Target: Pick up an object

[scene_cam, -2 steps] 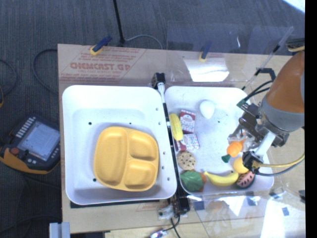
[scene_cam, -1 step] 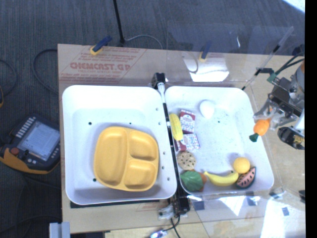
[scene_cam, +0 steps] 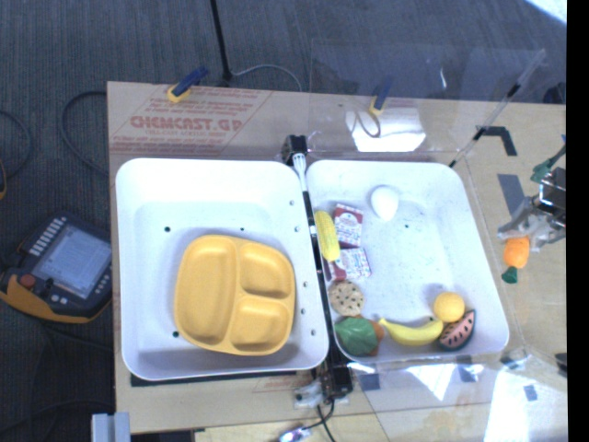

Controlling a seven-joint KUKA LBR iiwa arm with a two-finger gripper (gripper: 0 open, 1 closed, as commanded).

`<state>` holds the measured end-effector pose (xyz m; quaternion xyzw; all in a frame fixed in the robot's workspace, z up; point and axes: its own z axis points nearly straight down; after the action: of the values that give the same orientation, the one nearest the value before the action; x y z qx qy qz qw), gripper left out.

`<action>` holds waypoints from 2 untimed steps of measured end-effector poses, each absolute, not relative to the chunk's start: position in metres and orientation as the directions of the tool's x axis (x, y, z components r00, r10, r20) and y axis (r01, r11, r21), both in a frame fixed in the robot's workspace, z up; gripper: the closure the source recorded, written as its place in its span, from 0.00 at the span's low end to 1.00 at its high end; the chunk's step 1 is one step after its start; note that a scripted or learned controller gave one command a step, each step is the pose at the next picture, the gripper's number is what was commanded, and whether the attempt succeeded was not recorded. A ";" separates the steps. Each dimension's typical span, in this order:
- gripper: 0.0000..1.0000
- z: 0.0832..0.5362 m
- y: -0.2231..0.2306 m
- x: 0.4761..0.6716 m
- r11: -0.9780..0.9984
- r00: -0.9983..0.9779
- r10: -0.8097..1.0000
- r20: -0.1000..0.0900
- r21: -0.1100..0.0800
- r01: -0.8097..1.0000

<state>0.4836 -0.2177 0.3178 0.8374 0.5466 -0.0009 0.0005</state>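
1. Bench (scene_cam: 184,122) was brown board with red lettering along its far left edge; two white bins sat on it side by side, touching along the middle.
2. Left bin (scene_cam: 147,191) held a yellow divided plate (scene_cam: 236,294), three compartments, lying toward the near side.
3. Right bin (scene_cam: 460,210) held all the small items, mostly along its left wall and near edge.
4. Banana (scene_cam: 409,331) lay along the near edge, between a green vegetable (scene_cam: 357,336) and a watermelon slice (scene_cam: 457,331).
5. Corn cob (scene_cam: 325,234) lay along the left wall, with two red-and-white packets (scene_cam: 351,243) just beside it.
6. Cookie (scene_cam: 346,297) sat below the packets, above the green vegetable.
7. White egg (scene_cam: 384,202) sat at the far side, apart from the rest.
8. Lemon (scene_cam: 449,306) touched the banana's right end.
9. Gripper (scene_cam: 543,212) was outside the right bin, at the right edge of view, with an orange carrot-like piece (scene_cam: 516,252) just below it. Jaw state: couldn't tell; couldn't tell whether the piece was held.
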 end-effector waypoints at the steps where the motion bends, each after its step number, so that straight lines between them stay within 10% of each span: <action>1: 1.00 0.234 -0.157 0.507 -0.712 0.712 0.702 -0.002 -0.004 0.702; 2: 1.00 0.250 -0.221 0.505 -0.751 0.751 0.661 -0.002 -0.001 0.661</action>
<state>0.5046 -0.2208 0.2500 0.9356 0.3531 -0.0012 0.0000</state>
